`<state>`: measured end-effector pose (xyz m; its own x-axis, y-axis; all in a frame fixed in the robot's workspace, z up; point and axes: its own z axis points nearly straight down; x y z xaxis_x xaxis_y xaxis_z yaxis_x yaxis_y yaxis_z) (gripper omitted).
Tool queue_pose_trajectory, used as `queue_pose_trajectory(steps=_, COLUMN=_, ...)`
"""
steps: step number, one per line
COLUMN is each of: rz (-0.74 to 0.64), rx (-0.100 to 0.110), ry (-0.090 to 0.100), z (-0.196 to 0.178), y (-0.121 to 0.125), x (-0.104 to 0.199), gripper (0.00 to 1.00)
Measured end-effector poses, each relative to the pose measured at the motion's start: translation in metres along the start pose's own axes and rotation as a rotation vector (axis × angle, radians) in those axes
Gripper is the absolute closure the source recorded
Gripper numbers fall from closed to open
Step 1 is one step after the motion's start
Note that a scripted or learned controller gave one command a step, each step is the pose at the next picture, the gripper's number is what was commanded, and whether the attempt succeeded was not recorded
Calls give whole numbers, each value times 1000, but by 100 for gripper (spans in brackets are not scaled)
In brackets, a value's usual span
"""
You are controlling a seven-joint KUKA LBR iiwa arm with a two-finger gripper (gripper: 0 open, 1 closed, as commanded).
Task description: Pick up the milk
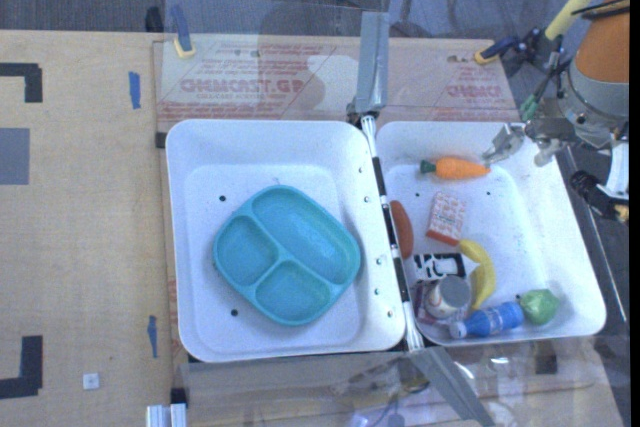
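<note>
One blue bottle [492,321], one milk [440,266], one carrot [461,169]; pincer [520,144] state unclear.

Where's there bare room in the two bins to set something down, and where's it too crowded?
The right bin has bare floor along its right side, between the carrot above and the green fruit below. Its lower left is crowded: banana, blue bottle, can, sausage. In the left bin, the blue plate leaves a bare strip along the top.
</note>
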<state>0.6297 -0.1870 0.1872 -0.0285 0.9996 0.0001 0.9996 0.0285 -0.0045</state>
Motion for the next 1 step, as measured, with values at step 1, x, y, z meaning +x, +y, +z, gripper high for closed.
queue_pose_trajectory(steps=1, rz=-73, rx=-3, ry=1, z=83, y=-43, x=12, gripper=0)
